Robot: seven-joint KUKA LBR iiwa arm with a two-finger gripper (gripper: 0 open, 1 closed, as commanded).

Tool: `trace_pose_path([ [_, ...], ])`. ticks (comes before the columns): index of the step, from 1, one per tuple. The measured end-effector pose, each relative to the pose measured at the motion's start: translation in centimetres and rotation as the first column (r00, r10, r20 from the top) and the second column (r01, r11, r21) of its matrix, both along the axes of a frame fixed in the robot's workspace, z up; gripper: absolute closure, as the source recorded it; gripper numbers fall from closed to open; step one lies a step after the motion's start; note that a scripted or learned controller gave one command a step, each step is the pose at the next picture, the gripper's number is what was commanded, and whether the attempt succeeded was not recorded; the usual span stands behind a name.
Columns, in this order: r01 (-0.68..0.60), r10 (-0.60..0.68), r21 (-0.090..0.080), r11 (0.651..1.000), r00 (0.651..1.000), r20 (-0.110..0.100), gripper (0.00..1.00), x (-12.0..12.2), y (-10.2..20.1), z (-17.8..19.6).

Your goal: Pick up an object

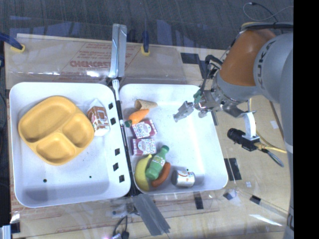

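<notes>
Step in hand: approach, judged from position. The gripper (183, 111) hangs over the bare upper-right floor of the right bin (207, 148), nothing between its fingers; whether they are spread or pressed together cannot be told at this size. Candidate objects, all lying along the right bin's left side and front, well apart from the gripper: cone-shaped piece (144, 104); carrot (137, 116); two red packets (144, 130) and (143, 146), one just below the other; green bottle (157, 163) lying across a banana (141, 172) and touching a sausage (162, 174); small can (185, 179) on its side near the front wall. Next move calls for travel leftward and a descent on one item. Obstruction: the bottle, banana and sausage crowd together; the can lies freest. Left bin (30, 183): yellow divided tray (55, 129), small carton (98, 117) beside it.
</notes>
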State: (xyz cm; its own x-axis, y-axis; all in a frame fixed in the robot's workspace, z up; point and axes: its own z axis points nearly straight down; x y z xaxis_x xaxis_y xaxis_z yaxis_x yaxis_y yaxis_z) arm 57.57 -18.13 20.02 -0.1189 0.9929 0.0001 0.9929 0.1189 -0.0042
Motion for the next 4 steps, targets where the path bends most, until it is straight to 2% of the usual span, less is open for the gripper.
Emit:
trace_pose_path([
  [1, -0.306, 0.306, 0.003, 0.952, 0.952, 0.0, 0.0, -6.9, 7.2, -4.9],
  [2, -0.02, 0.02, 0.003, 1.0, 1.0, -0.001, 0.0, -9.7, 2.5, -4.1],
  [3, -0.139, 0.139, 0.001, 0.99, 0.99, 0.002, 0.0, -0.6, 10.5, -0.9],
  [4, -0.282, 0.282, -0.002, 0.959, 0.959, 0.011, 0.0, 4.0, 8.3, -10.4],
])
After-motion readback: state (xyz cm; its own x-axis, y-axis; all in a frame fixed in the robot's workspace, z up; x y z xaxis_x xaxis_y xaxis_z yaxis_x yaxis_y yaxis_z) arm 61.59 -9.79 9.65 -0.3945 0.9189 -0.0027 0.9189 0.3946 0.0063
